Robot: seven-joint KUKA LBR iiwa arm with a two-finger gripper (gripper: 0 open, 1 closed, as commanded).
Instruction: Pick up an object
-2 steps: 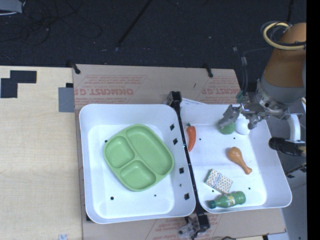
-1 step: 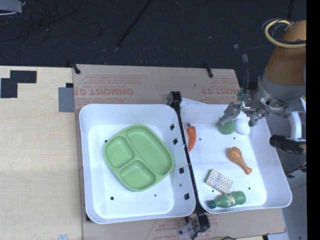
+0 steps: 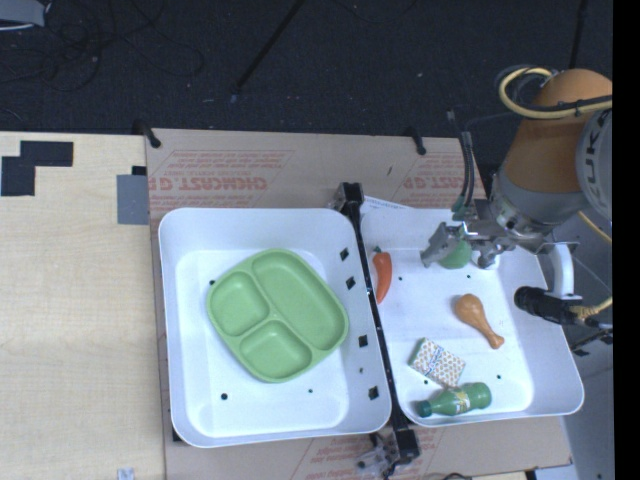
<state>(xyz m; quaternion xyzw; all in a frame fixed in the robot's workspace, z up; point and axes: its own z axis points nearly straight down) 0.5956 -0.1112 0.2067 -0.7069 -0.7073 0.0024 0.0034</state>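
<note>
My gripper is low over the back of the right bin, under the grey arm with its orange band. A small green object lies on the bin floor between the two grey fingers, which stand apart, so the gripper is open; I cannot tell whether they touch it. Elsewhere in this bin lie an orange carrot-like piece by the left wall, a tan drumstick in the middle, a patterned packet and a green bottle near the front.
The left bin holds a green divided plate. A black divider runs between the bins. A black fitting sticks out at the right bin's right wall. Cardboard lies under both bins.
</note>
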